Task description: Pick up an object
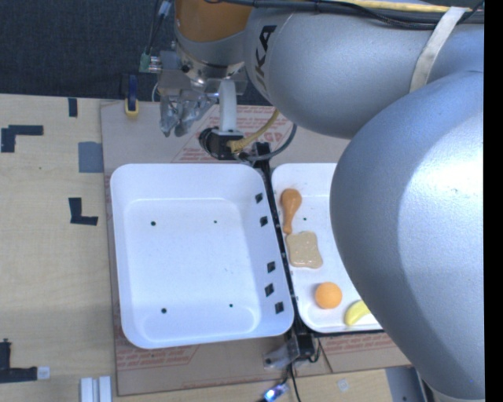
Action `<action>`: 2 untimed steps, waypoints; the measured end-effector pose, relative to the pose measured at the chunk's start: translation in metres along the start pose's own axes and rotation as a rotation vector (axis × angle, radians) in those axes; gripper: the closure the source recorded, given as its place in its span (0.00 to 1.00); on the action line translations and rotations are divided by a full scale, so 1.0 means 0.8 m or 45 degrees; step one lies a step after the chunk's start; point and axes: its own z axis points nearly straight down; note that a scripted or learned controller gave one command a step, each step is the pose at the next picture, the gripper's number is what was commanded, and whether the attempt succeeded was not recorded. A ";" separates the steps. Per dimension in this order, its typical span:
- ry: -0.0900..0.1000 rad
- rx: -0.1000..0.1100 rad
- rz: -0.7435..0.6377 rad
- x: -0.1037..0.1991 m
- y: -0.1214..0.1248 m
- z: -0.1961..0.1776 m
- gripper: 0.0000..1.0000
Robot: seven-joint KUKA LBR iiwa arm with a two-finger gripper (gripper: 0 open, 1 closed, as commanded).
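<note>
Big rounded grey shells make up the arm, smooth and glossy, with a pale strap running across the upper casing. Up at the wrist there's the orange band, and under it the metal gripper, a white cylinder beside it, black cable looping below.

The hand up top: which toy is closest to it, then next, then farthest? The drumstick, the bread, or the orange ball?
From the hand:
1. Drumstick, top of the right bin.
2. Bread, just below it.
3. Orange ball, lower still.
</note>
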 end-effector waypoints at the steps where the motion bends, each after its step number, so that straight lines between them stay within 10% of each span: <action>1: -0.002 0.001 -0.002 0.001 0.000 -0.012 1.00; 2: -0.004 0.002 -0.004 0.001 0.000 -0.024 1.00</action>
